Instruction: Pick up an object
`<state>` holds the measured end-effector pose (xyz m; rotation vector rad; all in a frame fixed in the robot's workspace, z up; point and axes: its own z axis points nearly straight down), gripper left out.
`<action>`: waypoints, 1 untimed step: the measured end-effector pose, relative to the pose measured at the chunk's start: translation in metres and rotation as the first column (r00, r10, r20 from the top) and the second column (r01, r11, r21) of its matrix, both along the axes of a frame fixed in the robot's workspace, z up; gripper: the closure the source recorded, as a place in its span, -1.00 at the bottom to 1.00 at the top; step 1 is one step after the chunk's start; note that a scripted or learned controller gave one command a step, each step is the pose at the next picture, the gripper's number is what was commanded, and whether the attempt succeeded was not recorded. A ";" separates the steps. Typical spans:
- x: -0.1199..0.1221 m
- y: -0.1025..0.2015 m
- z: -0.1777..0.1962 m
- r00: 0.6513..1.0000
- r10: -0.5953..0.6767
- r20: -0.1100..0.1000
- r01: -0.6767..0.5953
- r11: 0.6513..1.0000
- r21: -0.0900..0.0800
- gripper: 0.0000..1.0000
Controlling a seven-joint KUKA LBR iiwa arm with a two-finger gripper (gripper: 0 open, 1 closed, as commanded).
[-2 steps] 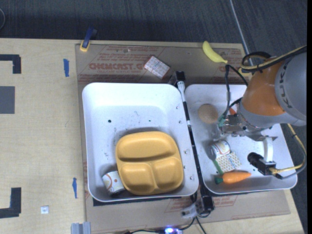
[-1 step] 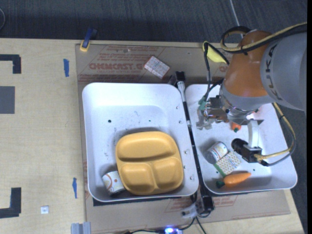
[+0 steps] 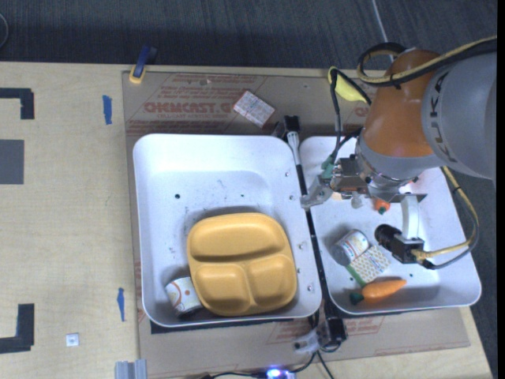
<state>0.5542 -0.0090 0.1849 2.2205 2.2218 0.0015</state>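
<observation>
Overhead, arm [image 3: 410, 117] bent above right bin [image 3: 465, 290].

A yellow three-compartment plastic tray [image 3: 241, 262] lies face up at the left bin's 6 o'clock, a small white orange-marked cup [image 3: 181, 294] on its side touching its 8 o'clock corner. In the right bin, an orange carrot [image 3: 381, 289] lies at 6 o'clock, a patterned roll [image 3: 360, 253] just above it.

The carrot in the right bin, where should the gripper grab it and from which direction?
Probably grip the carrot across its thick orange middle, coming straight down from above. It lies flat near the bin's front wall, long axis left-right, so fingers should close front-to-back. The patterned packet crowds its rear side.
</observation>
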 end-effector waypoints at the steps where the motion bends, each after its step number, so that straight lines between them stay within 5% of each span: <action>1: 0.031 -0.049 0.000 1.000 -0.001 0.001 0.001 1.000 -0.002 -1.00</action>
